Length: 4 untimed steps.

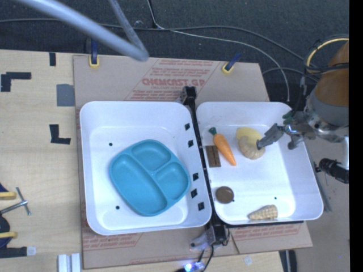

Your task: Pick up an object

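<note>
Pale yellow, rounded, potato-like object point(249, 141) lay in the right-hand white bin point(300, 169), near its upper middle, and was the item closest to the robot's reach. The two-finger gripper point(262, 143) sat low in that bin with one dark finger point(270, 136) touching or just beside the object's right edge. Whether the gripper was wide or narrow could not be told, since only one finger was clearly visible, and nothing showed the object held between fingers. Behind the gripper, the grey arm with its orange band point(334, 89) came in from the right side.

Just left of the yellow object lay a small orange carrot with a green top point(223, 147), and beside that a flat brown rectangular piece point(213, 156). Lower in the same bin rested a round brown disc point(225, 195) and a tan ridged cone-shaped item point(263, 212) near the front wall. The left white bin point(93, 152) held a blue plastic divided plate point(148, 176).

Judged from this, the reach was made, but the object remained on the bin floor; closing on it and lifting were left to do.
</note>
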Motion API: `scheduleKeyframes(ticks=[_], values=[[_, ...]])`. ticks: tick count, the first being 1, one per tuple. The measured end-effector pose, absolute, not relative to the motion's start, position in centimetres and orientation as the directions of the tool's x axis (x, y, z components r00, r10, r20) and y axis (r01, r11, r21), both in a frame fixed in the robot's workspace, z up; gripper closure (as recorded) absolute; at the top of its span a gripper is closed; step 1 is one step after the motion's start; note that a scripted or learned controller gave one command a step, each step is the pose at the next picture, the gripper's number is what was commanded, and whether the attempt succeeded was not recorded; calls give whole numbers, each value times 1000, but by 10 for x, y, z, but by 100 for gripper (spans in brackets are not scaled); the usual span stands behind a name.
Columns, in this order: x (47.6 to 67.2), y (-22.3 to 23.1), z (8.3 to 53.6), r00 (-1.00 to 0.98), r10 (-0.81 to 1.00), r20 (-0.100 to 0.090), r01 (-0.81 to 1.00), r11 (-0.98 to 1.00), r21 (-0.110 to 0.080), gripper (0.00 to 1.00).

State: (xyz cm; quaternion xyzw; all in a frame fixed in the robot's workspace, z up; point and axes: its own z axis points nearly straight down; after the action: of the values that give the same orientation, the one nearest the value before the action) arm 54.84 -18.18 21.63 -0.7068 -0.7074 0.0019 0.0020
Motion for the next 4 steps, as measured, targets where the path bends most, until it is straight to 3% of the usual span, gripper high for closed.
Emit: scheduleKeyframes(ticks=[2,3,4], values=[[552,-199,110,0,1000,0,1000,0,-6,0],[553,-199,123,-2,1000,0,1000,2,-3,100],[559,-190,180,-2,1000,-2,1000,2,4,100]])
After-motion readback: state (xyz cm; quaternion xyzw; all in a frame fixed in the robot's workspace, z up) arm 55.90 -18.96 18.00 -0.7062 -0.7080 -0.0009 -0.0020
